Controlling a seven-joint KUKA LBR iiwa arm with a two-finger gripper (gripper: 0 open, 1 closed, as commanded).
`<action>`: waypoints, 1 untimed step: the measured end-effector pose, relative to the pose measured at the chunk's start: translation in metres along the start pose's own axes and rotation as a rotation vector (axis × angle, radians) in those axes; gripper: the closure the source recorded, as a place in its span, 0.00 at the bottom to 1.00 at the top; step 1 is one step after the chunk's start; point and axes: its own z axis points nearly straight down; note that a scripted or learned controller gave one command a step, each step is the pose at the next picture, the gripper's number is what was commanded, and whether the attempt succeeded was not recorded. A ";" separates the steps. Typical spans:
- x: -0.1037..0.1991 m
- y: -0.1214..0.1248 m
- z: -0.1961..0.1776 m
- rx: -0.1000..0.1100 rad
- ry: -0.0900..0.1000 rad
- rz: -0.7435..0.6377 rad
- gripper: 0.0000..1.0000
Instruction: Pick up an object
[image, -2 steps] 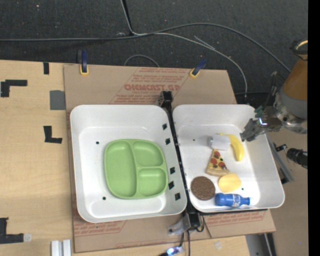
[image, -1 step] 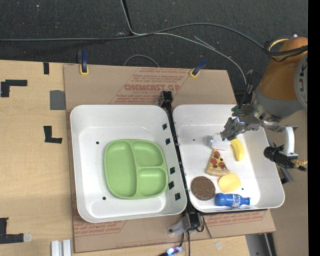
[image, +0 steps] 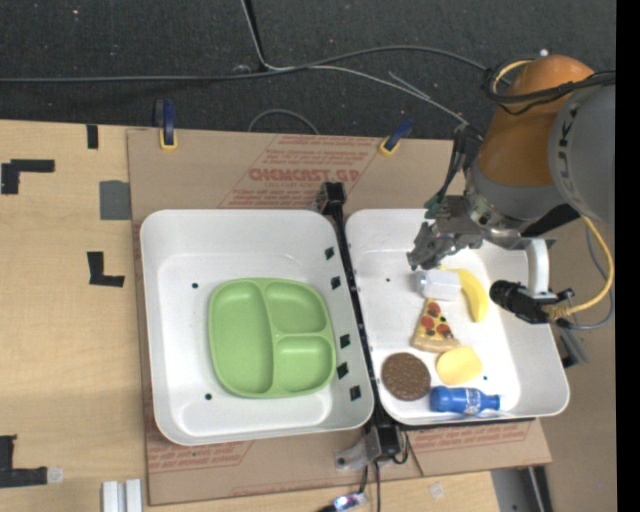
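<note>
1. Nearest the camera lies the cardboard sheet (image: 300, 170) under both bins. Its bottom edge is cut off, and the red print at its far end is too faint for me to read with any confidence.
2. My arm (image: 540, 130) comes in from the right, beyond the right bin (image: 385, 235). Its bulk hides that bin's far right corner.
3. The left bin (image: 175, 250) sits touching the right bin's left wall and holds a green divided plate (image: 270, 335).
4. My claw (image: 432, 255) hangs over the right bin's far half. I cannot tell whether it is released or clenched; nothing shows between the tips.
5. Just under it lies a small white block (image: 440, 285), partly hidden and hard to name.
6. In the right bin's middle lie a yellow banana (image: 473, 297) and a pizza slice (image: 434, 326).
7. At the right bin's near wall lie a brown round cookie (image: 406, 375), a yellow lemon-like piece (image: 459, 365) and a blue bottle (image: 462, 401), its label unreadable.
</note>
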 end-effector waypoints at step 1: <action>0.058 0.013 0.011 0.001 -0.001 0.000 1.00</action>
